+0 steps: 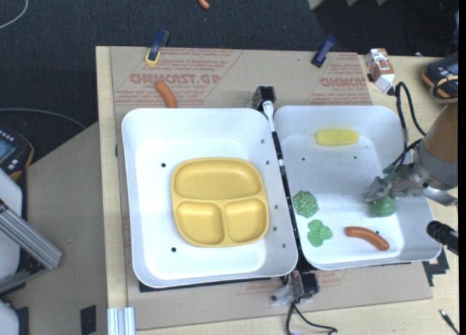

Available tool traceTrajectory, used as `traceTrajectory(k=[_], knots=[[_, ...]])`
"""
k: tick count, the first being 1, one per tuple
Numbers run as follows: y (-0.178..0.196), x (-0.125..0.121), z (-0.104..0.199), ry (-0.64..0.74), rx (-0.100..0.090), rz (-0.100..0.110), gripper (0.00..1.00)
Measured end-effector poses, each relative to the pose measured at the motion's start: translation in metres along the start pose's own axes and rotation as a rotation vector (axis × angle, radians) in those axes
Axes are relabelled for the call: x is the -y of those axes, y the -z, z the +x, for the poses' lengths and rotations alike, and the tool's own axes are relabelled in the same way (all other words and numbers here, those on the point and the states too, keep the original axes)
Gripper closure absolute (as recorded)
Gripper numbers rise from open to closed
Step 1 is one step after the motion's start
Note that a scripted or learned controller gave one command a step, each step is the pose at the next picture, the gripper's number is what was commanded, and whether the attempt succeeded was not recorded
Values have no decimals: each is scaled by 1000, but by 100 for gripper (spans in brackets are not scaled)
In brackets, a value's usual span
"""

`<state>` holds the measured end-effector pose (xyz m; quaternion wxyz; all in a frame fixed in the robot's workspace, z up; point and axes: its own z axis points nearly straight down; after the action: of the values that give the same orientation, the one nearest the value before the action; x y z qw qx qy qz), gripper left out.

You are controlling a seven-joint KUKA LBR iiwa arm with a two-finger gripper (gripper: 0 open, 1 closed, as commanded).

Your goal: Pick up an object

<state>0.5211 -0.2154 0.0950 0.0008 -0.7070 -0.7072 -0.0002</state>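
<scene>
My gripper (384, 192) is low over the right side of the right bin (331, 119), reaching in from the right. Directly under its tip lies a small round green object (383, 207), touching or nearly touching it; the view does not show whether it is gripped. A flat yellow piece (337, 137) lies at the back of this bin. Two green leafy pieces (304, 202) (318, 233) sit near its left wall. An orange sausage (367, 237) lies at the front, just below the gripper.
The left bin (145, 137) holds a yellow three-compartment plate (218, 200). Another orange sausage (166, 94) lies on the cardboard behind the left bin. A black cable (405, 111) runs along the right bin's right rim toward the arm.
</scene>
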Motion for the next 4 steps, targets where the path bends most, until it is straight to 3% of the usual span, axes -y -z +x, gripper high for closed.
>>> traceTrajectory(k=[2, 3, 4], knots=[[108, -1, -4, 1, 6, -10, 100], [132, -3, -4, 1, 5, -7, 100], [142, -3, 48, 6, -1, -1, 100]])
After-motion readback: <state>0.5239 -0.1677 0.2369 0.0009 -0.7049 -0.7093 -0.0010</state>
